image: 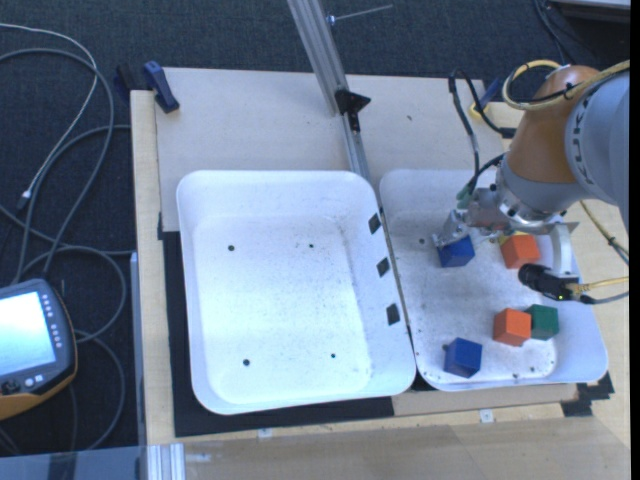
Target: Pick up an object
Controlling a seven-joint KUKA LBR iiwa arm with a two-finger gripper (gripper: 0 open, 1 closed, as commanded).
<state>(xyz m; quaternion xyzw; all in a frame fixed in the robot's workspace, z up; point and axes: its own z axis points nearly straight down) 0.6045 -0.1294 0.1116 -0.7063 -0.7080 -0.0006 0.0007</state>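
camera view has the gripper (pixel 462 230) low over a blue cube (pixel 456 252) in the right bin (pixel 410 268) (finger state: cannot tell); centre squarely over it before closing, avoiding the orange cube (pixel 519 251).

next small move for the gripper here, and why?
Probably a short straight lift to test the grasp. The gripper sits low in the right bin, right over the blue cube; whether the fingers actually have it is unclear from above.

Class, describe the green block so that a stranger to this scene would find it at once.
Start at the right-hand white bin. Near its right edge sits the green block, touching an orange block on its left. It is the one green block among blue and orange ones.
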